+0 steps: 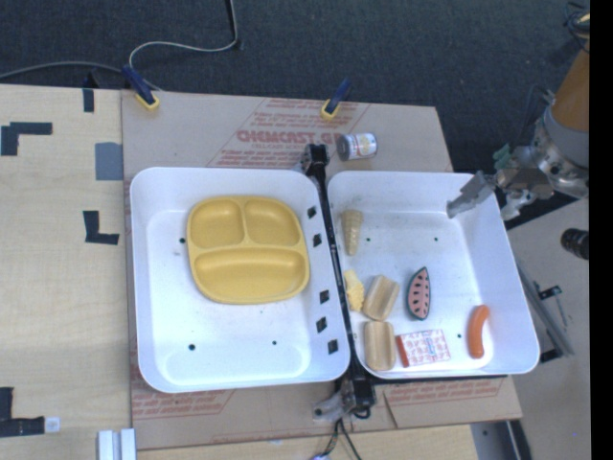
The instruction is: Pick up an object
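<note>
The right bin (450, 247) holds several small things: a pale cone (351, 230), a yellow piece (353, 291), two bread-like blocks (380, 297) (377, 344), a watermelon slice (419, 293), a red-and-white packet (422, 347) and an orange sausage (477, 331). My gripper (469, 199) hangs over the bin's far right corner, well apart from all of them, with nothing seen in it. The nearest things are the watermelon slice and the sausage, both toward the bin's near side.
The left bin (158, 343) holds a yellow divided plate (247, 248). A small jar (359, 146) lies on the cardboard just behind the right bin. Two clamps (142, 88) (336, 100) sit at the cardboard's far edge. The arm comes in from the right.
</note>
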